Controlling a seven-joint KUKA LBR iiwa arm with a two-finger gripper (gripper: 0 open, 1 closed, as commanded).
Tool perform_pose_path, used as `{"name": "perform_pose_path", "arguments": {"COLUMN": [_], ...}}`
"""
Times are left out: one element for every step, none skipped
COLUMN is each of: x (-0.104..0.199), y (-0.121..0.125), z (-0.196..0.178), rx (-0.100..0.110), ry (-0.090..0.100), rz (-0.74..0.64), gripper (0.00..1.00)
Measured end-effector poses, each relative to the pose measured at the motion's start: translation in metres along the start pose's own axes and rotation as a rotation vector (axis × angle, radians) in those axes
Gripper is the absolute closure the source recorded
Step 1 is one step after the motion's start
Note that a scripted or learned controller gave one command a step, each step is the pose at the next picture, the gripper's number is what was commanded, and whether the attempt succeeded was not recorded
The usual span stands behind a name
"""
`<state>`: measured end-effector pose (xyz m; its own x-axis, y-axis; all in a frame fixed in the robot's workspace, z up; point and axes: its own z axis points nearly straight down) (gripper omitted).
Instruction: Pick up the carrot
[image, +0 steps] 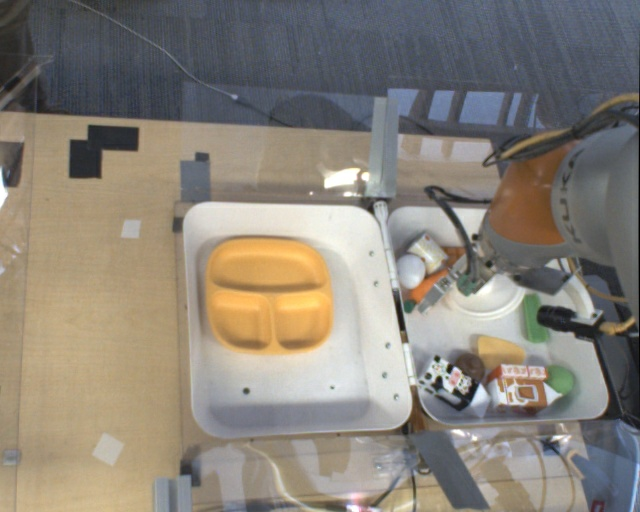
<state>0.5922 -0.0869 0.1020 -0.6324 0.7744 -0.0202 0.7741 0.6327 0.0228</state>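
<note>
- The carrot (428, 290) lies in the right bin (597, 400), near its left wall. It is a short orange piece with a green end, slanted, just beside a white egg-shaped thing (411, 269).
- The arm (560, 200) reaches in from the right and bends down over the upper middle of this bin. The pincer (468, 277) is low, just to the right of the carrot, very near or touching it.
- Whether the pincer is apart or together I cannot tell; the wrist covers it from above.
- Nothing shows the carrot lifted, so I judge the step in hand to be the approach or the closing on the carrot.
- The next move calls for a careful closing across the thin body of the carrot, then a straight lift.
- The egg-shaped thing and a small wrapped item (427, 249) stand close by, so the pincer could catch or push them.
- The left bin (215, 400) holds a yellow divided tray (268, 293), well apart from the work.
</note>
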Motion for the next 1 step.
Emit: {"name": "perform_pose_path", "arguments": {"x": [0.0455], "y": [0.0582], "z": [-0.0890], "rx": [0.007], "ry": [0.011], "rz": [-0.012], "gripper": [0.00]}}
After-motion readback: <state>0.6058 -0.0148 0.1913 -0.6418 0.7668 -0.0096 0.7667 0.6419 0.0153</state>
